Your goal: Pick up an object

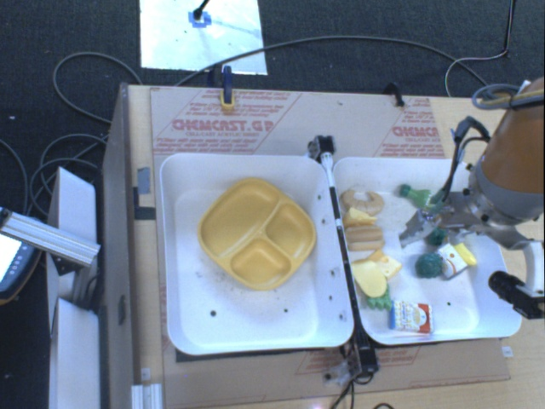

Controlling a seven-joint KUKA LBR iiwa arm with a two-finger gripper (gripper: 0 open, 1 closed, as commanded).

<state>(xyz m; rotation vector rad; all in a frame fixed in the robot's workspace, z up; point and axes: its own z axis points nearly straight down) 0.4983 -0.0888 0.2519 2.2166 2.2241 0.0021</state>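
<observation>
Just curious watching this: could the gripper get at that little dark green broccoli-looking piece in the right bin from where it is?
Probably yes. The gripper hangs just left of the dark green broccoli piece, which lies uncovered on the white bin floor, apart from its neighbours.

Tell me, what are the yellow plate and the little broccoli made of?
The yellow plate looks like moulded plastic: one even colour, smooth, with three pressed-in compartments and a soft sheen. The little broccoli seems to be toy food, probably plastic or rubber, going by its solid dark green and lumpy top; it is too small to say for sure.
</observation>
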